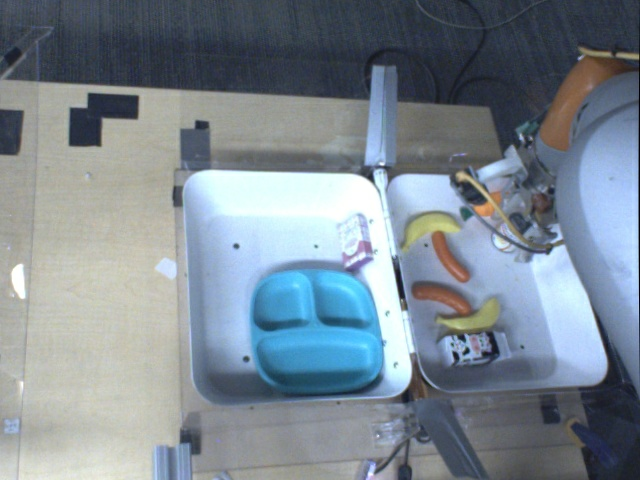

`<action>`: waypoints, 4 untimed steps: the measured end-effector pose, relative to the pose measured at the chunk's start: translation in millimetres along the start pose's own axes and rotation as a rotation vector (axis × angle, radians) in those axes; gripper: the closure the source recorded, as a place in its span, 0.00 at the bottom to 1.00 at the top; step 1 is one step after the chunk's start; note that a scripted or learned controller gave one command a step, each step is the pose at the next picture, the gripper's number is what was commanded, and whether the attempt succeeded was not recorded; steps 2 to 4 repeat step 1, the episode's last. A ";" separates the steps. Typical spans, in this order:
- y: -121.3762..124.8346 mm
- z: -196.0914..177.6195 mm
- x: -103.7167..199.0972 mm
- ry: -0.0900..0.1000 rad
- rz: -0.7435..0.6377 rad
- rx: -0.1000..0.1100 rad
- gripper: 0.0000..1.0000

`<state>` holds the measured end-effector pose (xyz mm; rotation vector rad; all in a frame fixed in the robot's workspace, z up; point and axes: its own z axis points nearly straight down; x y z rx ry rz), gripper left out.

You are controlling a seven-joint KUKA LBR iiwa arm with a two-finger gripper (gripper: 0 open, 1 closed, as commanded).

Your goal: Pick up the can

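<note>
Gripper point(508, 208) low over right bin's point(570, 298) far edge — finger state impossible to tell. Can point(473, 347) on its side well nearer the camera from gripper, past bananas point(428, 227) and sausages point(449, 256) — untouched.

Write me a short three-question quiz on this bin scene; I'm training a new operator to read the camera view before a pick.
1. True or false: the can lies in the same bin as the blue divided tray.
2. How many bananas are in the right bin? A) one B) two C) three
3. Fill in: the small pink-and-white packet lies against the ____ wall of the left bin.

Key
1. False: the can lies on its side near the right bin's front edge; the tray is in the left bin.
2. B: one banana toward the back, another banana just behind the can.
3. Right.
</note>
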<state>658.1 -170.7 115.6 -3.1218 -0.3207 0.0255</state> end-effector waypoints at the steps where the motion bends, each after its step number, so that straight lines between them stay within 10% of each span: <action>1: -8.9 25.4 -0.5 -0.008 0.008 -0.001 0.00; 4: -8.9 25.4 -0.5 -0.008 0.008 -0.001 0.00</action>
